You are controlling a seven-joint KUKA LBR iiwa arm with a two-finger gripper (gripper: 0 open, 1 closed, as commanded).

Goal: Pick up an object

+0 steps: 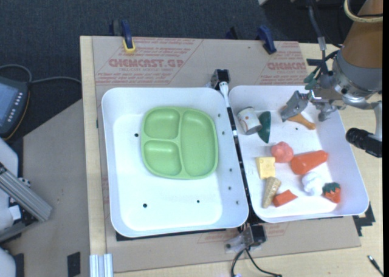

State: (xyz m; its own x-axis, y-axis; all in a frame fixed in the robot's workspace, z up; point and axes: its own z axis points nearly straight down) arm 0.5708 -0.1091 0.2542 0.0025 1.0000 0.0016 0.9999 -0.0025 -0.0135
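The hand is hovering open over the right bin, an orange wedge lying just beneath, long axis running left-right.

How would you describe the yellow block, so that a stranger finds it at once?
Look in the right bin, the one that holds many small toy foods. Near its middle, just below a pink ball, lies the yellow block. It is the only yellow, square-cornered piece; the carrot beside it is orange and long.

Brown bench, two white bins side by side
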